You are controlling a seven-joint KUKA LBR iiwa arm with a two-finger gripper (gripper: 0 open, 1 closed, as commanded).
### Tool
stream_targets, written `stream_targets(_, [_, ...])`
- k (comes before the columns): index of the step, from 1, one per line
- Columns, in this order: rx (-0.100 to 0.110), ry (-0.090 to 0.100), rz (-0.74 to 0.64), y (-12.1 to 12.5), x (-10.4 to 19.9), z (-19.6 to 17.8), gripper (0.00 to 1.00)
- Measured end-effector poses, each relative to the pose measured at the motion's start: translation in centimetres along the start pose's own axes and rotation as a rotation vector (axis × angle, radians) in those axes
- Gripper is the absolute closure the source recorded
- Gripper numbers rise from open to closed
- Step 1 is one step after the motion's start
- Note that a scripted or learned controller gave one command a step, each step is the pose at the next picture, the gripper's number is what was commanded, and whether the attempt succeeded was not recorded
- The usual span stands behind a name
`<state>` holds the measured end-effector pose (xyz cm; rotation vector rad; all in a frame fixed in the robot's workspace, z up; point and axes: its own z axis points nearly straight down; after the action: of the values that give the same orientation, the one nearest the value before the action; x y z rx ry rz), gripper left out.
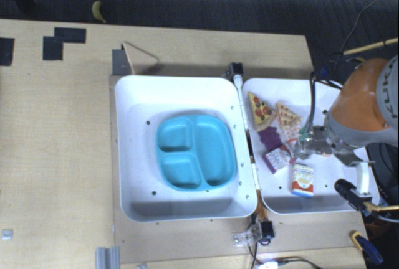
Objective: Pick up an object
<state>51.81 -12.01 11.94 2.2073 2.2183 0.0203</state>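
Carton: small juice-box-style carton, one of it, white top with an orange lower part, lying just below the claw; its long axis runs roughly top to bottom of the view, orange end toward the near wall of the right bin.
Claw: gripper reaches in from the right over the right bin, low among the toys; whether it is spread or closed cannot be told at this angle, and nothing is seen clamped in it.
Pizza slice: one toy slice, up and to the left of the claw, point aimed toward the bottom of the view.
Waffle wedge: one tan, gridded piece, just above the claw.
Purple pieces: two, a dark purple block left of the claw and a lighter wrapped one just beside it, lower left.
Open room: bare white floor lies right of the carton and below the arm; the toys crowd the claw's left side, near the wall shared by the bins.
Left bin: one bin, well left of the claw, with one blue three-compartment tray in it.
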Motion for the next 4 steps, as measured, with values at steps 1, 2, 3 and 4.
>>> stream_targets(1, [0.0, 0.0, -0.001, 0.0, 0.0, 0.0, 0.0])
stream_targets(2, [-0.004, 0.0, -0.002, 0.2, 0.1, -1.1, 1.0])
stream_targets(3, [-0.003, 0.0, -0.003, 0.2, 0.1, -1.1, 0.0])
stream_targets(4, [-0.002, -0.002, 0.003, -2.6, 0.6, 2.9, 0.0])
